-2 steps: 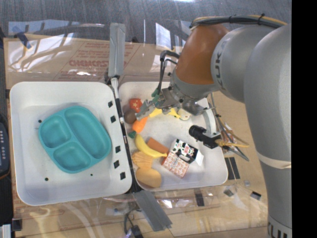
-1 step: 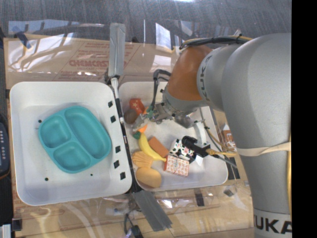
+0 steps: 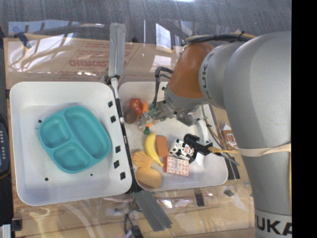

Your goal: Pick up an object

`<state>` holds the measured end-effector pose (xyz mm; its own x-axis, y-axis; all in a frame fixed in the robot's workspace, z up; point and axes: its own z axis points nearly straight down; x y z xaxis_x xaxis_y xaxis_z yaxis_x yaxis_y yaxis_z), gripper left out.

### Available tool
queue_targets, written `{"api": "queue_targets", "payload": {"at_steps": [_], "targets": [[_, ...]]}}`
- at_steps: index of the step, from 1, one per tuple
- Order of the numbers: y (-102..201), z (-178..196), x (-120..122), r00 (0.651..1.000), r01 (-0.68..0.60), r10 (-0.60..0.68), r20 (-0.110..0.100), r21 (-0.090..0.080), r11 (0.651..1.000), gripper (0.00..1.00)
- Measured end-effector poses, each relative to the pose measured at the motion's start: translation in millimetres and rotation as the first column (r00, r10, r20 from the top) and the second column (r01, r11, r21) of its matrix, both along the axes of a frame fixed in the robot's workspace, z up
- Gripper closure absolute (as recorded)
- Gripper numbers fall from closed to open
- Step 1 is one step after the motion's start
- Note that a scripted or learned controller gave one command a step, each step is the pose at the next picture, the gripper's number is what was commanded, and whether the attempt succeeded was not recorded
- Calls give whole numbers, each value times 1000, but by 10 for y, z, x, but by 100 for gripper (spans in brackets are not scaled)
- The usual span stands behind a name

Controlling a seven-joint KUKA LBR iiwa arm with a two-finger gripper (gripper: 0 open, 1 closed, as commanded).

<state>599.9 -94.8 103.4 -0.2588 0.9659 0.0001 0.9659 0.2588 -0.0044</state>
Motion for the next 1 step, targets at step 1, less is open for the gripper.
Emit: {"api": "queue_targets", "payload": {"at_steps": [1], "targets": [[926,919,550,1000,-12,12,8,4,1000,100]]}}
